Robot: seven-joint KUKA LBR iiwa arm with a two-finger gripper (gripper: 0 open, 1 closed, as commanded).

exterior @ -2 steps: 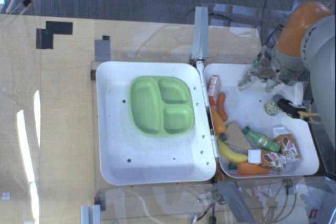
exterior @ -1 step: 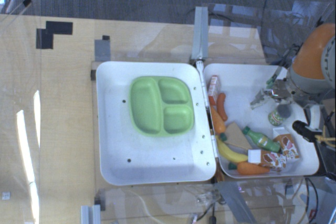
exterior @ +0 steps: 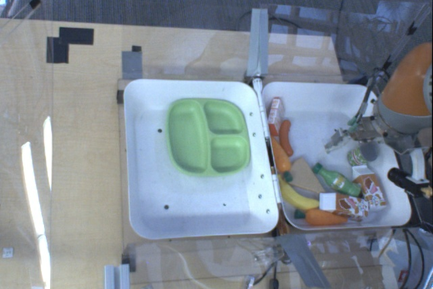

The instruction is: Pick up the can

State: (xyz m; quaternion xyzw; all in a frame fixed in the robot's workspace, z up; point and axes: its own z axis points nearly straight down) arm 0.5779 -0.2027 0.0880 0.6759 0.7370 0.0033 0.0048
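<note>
The can, small and round with a green and white label, stands in the right part of the right bin. My gripper hangs just above and to the left of it, reaching in from the right under the orange-banded wrist. It looks open, and nothing sits between its fingers. The can is apart from the gripper and lies close to the wrist body.
The right bin also holds a green bottle, a banana, carrots, a sausage, a red-and-white carton and a small packet. A green divided plate lies in the left bin.
</note>
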